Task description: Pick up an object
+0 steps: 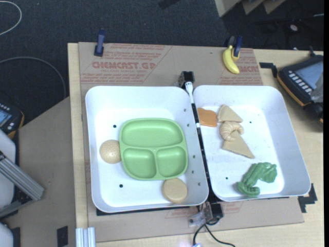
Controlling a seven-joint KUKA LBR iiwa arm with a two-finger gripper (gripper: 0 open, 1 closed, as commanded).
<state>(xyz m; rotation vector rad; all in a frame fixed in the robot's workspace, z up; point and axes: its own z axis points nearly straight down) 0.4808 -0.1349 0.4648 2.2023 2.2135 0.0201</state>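
Green divided tray (153, 149) with two round cookies (110, 151) in left bin (97, 103), croissant (230, 130) in right bin (272, 104); fingers' state impossible to tell.

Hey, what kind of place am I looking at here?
Probably a robotics lab test bench, not a kitchen. Two shallow white bins sit clamped on a board, holding toy food like a green divided plate and a croissant. Cables trail across the dark carpet.
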